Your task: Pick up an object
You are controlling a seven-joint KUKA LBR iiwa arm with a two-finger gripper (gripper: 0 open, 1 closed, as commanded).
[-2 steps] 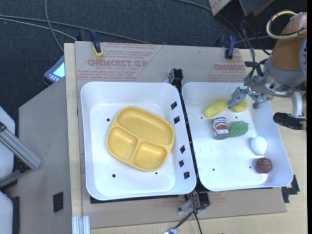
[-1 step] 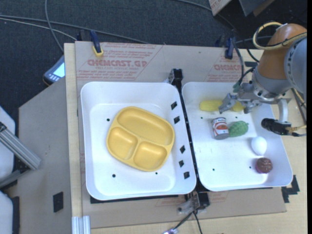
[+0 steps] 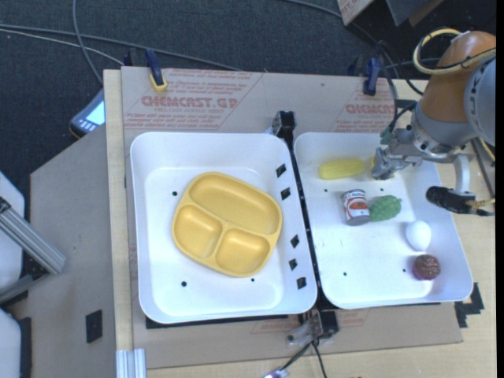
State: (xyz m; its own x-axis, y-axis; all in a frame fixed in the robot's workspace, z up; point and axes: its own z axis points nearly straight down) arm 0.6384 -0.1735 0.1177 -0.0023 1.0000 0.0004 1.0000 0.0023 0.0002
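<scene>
Camera view: arm reaches from right, claw beside yellow object; grip state unclear.

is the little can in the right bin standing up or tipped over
Tipped over, it appears: the can lies on its side on the right bin floor, its label facing up, touching the green object beside it.

Yellow divided tray in left bin, blue clamps on cardboard-topped bench, grey cables on dark floor
</scene>
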